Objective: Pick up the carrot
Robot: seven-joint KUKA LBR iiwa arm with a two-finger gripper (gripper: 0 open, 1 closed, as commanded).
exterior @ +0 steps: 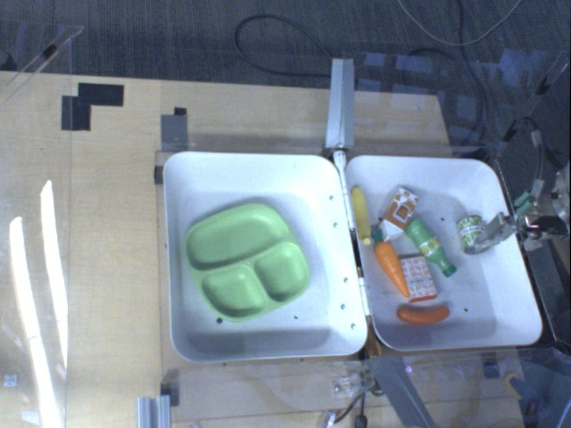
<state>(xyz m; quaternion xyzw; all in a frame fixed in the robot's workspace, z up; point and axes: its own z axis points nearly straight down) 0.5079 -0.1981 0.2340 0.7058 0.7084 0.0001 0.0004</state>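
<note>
Carrot (391, 268) lies in the right bin (513, 324) near its left wall, touching a patterned packet (419, 279), leafy end toward the far edge. Whether the claw (482, 237), low by the bin's right wall beside a small can (469, 229), is apart or together cannot be told. A clean grasp probably means straddling the carrot's middle across its narrow width, clear of the packet.

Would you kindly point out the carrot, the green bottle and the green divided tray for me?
carrot (392, 268), camera view, middle of its orange body.
green bottle (431, 247), camera view, middle of its body.
green divided tray (234, 233), camera view, its large upper compartment.
</note>
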